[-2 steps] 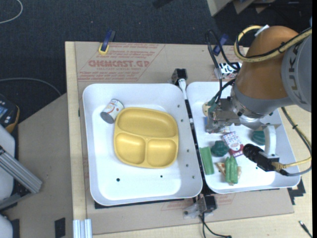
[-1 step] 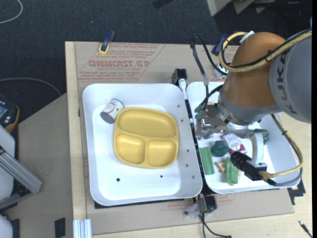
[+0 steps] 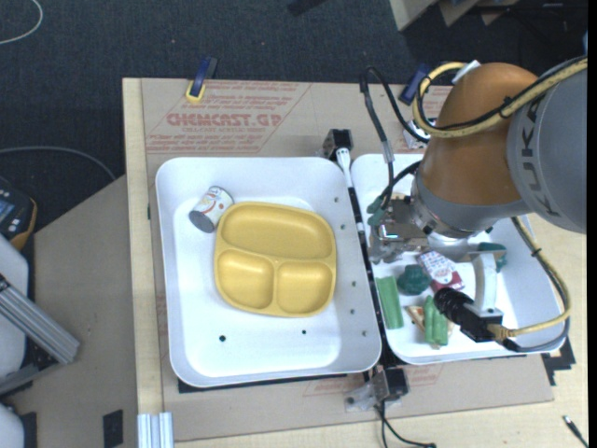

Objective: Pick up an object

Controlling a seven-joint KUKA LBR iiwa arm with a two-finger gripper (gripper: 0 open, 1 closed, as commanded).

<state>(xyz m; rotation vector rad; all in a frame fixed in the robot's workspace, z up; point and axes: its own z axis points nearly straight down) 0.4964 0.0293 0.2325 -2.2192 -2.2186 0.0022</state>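
Over the right bin (image 3: 546, 297) the arm (image 3: 485, 147) hangs low, its orange band bulking above the wrist, and the end effector (image 3: 396, 231) sits down near the bin's left wall; from up here I cannot tell how it stands or whether it has anything. Just under and beside it lies a small clutter: a green stick (image 3: 389, 301) along the wall, a dark green lump (image 3: 411, 278), a red and white packet (image 3: 438, 269), another green piece (image 3: 437, 320) lower down. Any of these could be the object to lift. I would judge this the reach-and-grasp step, with the lift to come; the next move calls for closing on a single piece without snagging its neighbours. In the left bin (image 3: 177, 278) rests a yellow tray (image 3: 275, 258) with three wells, a small cup (image 3: 209, 208) tipped beside its upper left corner. The bench (image 3: 149, 138) is brown board with red printing, dark carpet (image 3: 140, 26) beyond.
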